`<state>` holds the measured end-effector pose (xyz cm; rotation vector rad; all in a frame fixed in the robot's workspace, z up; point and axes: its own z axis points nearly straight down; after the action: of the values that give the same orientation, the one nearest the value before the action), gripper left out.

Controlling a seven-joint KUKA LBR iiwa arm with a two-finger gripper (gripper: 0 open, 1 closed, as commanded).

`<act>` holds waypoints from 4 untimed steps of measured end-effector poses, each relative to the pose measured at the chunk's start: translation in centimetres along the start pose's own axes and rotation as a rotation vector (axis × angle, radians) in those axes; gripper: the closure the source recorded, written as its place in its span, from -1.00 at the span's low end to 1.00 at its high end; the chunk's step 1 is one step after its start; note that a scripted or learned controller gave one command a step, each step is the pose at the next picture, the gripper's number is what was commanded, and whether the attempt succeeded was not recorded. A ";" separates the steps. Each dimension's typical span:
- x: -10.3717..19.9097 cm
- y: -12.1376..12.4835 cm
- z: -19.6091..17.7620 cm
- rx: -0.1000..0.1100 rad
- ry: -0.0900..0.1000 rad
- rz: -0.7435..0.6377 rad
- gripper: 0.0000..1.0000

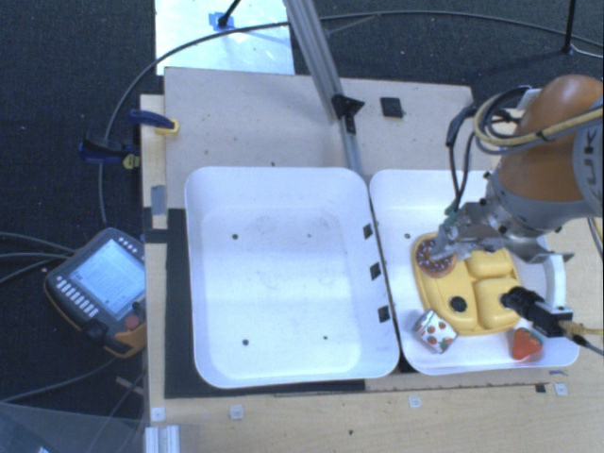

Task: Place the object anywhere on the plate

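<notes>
A yellow plate point(467, 295) with compartments lies in the right bin point(396, 206). A round brown object with pale speckles point(435, 257), like a small doughnut, rests on the plate's upper left corner. My gripper point(455, 239) hangs right over that object's upper right edge, and the wrist hides where the two meet. A small white cube with coloured patches point(432, 332) sits just off the plate's lower left corner. A red-orange object point(526, 344) lies near the bin's front right corner.
The left bin point(278, 272) stands beside the right one, with black clips point(376, 270) along the shared edge. A grey pole point(316, 55) slants down to the bench at the back. A teach pendant point(99, 286) lies off the bench on the left.
</notes>
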<state>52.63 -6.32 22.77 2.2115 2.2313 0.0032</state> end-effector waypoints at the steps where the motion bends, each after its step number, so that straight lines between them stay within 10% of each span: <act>1: 5.0 0.0 -0.9 -0.001 0.000 0.000 1.00; 4: 22.2 1.3 0.3 0.001 0.001 -0.002 1.00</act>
<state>53.69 15.92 22.49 2.2103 2.2339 0.0032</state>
